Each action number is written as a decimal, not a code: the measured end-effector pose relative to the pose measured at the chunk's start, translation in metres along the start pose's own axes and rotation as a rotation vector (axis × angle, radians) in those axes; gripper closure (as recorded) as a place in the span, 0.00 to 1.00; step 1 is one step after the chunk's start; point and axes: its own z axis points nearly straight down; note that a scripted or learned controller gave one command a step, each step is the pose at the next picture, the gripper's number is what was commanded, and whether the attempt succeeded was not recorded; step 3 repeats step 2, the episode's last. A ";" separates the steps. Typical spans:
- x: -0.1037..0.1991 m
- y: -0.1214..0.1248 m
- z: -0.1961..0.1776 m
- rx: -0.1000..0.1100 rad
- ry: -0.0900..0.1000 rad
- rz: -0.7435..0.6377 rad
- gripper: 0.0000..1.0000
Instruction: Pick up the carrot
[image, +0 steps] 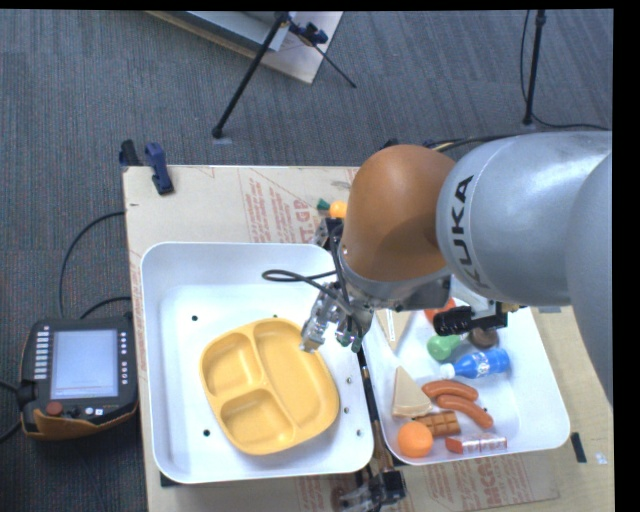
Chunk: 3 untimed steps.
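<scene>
**A:** Where's the gripper?

**B:** Hanging over the left bin, at the upper right edge of the yellow tray. The arm comes in from the right, its orange band directly above the tool.

**A:** Fingers spread or pressed together?

**B:** I cannot tell. The tip is a small metallic blur, and nothing can be made out between the fingers.

**A:** And the carrot?

**B:** Hard to pin down. The likeliest candidate is a long orange-red piece in the right bin, below and to the right of the gripper, well apart from it. A second similar piece lies just above it, nearly touching, so I can't say which is the carrot.

**A:** What else sits around there?

**B:** A tan wedge lies between the tool and those pieces, an orange ball below the wedge, a blue bottle and a green item to the tool's right. A pendant lies far to its left, off the bench.
</scene>
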 end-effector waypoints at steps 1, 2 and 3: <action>0.033 -0.018 0.001 0.005 0.006 0.444 1.00; 0.004 -0.005 -0.022 0.004 0.002 0.763 1.00; 0.004 -0.005 -0.022 0.004 0.002 0.763 1.00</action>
